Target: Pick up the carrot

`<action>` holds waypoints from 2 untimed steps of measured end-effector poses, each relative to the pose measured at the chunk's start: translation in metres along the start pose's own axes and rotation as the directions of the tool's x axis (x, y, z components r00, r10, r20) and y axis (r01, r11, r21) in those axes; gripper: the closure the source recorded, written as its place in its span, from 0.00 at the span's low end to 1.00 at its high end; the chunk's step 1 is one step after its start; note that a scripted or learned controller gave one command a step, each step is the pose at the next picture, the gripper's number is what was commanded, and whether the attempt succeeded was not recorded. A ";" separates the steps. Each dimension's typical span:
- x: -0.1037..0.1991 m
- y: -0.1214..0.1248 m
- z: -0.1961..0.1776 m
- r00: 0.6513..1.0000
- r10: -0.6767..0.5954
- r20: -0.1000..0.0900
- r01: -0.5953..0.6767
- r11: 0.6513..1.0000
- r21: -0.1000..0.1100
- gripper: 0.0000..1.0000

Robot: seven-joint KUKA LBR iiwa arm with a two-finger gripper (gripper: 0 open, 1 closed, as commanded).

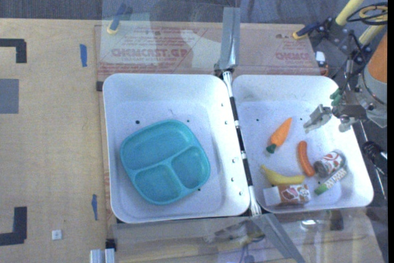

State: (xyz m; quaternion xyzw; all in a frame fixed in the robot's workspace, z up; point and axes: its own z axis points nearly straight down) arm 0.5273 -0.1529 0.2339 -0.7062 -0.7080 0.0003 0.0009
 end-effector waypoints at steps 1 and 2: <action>0.047 0.048 0.043 0.999 0.034 0.002 -0.034 0.999 -0.003 0.00; 0.038 0.061 0.146 0.983 -0.182 0.002 0.182 0.983 -0.008 0.00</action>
